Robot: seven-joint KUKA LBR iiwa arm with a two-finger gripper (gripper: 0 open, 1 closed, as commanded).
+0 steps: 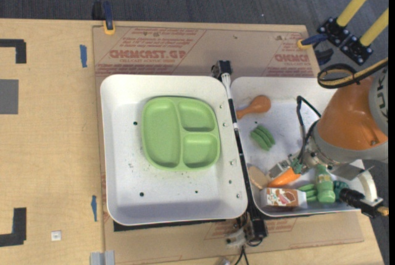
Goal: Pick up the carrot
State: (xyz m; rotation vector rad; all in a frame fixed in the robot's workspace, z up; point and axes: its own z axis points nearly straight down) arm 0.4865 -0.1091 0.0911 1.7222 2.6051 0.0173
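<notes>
The small orange carrot with a green top (285,178) lies in the right-hand shallow white bin (281,110), near its front edge, tilted with the pointed end toward the front-left corner and the green end toward the arm. It sits in a crowd: a flat red-and-white printed carton (285,197) lies just in front of it along the front wall, a green plastic bottle-shaped piece (323,191) sits at its right, and a tan wedge-shaped piece (257,178) rests just beside its tip. The two-finger gripper (300,165) hangs low over the carrot's green end, under the arm's orange band (350,121); the wrist hides the fingertips, so I cannot tell its opening, nor whether it touches the carrot. Judgement: the arm is placed for a grasp at the leafy end, the side least hemmed in by neighbours. Farther back in the same bin, well apart, lie a ribbed green pod-like piece (263,136) and an orange drumstick-shaped toy (253,105) near the back-left corner. The left white bin (117,134) carries a light green divided plastic plate (181,132) at its centre.
</notes>
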